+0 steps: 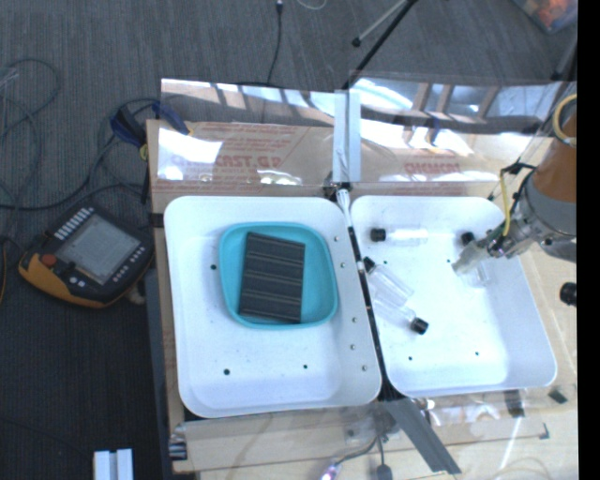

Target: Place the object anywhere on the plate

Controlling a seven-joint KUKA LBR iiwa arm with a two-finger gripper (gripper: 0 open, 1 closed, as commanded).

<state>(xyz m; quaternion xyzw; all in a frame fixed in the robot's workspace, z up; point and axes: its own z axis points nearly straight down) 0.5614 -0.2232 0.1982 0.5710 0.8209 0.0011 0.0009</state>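
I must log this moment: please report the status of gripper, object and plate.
Gripper low over right bin, fingers unclear. Clear vials lie in that bin. Teal plate in left bin bears a dark ridged block.

Dark grey carpet [84, 394] covered the floor, black cables [28, 131] snaking across it at left. A handheld pendant [89, 255] lay there beside the bench [281, 155], whose glossy back panels caught bright reflections. A tripod leg [384, 23] crossed above.
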